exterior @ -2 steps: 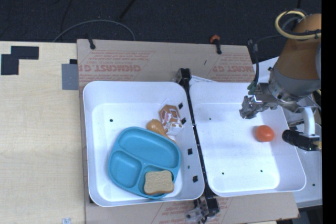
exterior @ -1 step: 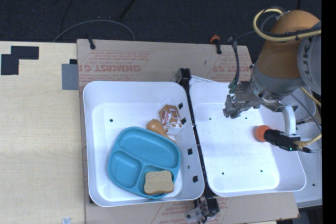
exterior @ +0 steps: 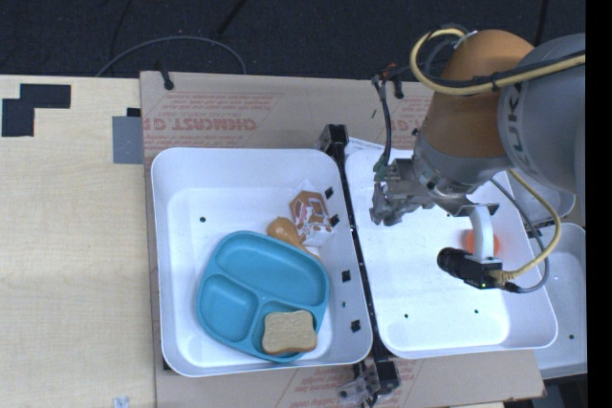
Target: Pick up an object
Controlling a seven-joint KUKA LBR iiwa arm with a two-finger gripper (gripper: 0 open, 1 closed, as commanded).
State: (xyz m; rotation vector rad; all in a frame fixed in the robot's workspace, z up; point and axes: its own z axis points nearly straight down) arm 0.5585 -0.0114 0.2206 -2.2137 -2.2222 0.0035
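My gripper (exterior: 386, 208) hangs over the left part of the right bin (exterior: 449, 330), close to the divider between the bins. Its tip is dark against the white floor. An orange and white object (exterior: 482, 239) lies in the right bin, to the right of the gripper and partly under the arm. In the left bin (exterior: 182, 205) a blue divided plate (exterior: 251, 287) carries a tan bread-like slice (exterior: 289, 332). A small orange item (exterior: 283, 230) and a crinkled brown-and-white wrapper (exterior: 311, 211) sit just behind the plate.
A black cylindrical piece (exterior: 467, 268) on the end of a yellow cable (exterior: 540, 253) hangs over the right bin's middle. Black clips (exterior: 337, 140) mark the shared wall between the bins. Cardboard lies beneath both bins; a light wooden benchtop (exterior: 67, 253) extends left.
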